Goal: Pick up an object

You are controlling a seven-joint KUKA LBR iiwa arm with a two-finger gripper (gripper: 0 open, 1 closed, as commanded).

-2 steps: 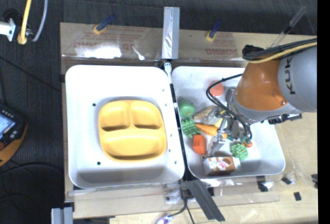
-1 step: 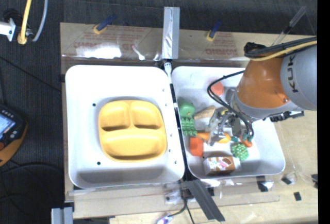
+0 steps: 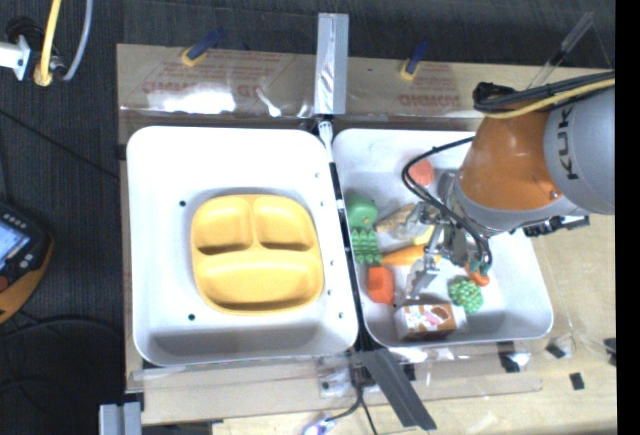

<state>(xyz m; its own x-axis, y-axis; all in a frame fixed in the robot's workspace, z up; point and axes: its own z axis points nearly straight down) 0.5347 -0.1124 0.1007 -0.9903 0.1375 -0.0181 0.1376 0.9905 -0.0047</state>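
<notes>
arm: grey KUKA arm with orange band (image 3: 510, 168) reaches from the right, low over the right shallow white bin (image 3: 520, 318)
tool: two-finger tool (image 3: 440, 248) points down into the toy pile; open/shut state: cannot tell, hidden in clutter, nothing visibly held
targets: small orange block (image 3: 381, 285) and brown labelled packet (image 3: 430, 318) near the bin's front; green bumpy toy (image 3: 465, 295) just right of the tool; green knobbly piece (image 3: 362, 243) at the bin's left wall
other bin: left white bin (image 3: 160, 223) holds a yellow sectioned plastic tray (image 3: 258, 253), well apart from the tool
step: descent onto one toy, judged
advice: pick an isolated item such as the orange block, centre over it, avoid neighbours and the bin wall, close only when low
risk: crowded toys, a slip or double grab is likely
</notes>
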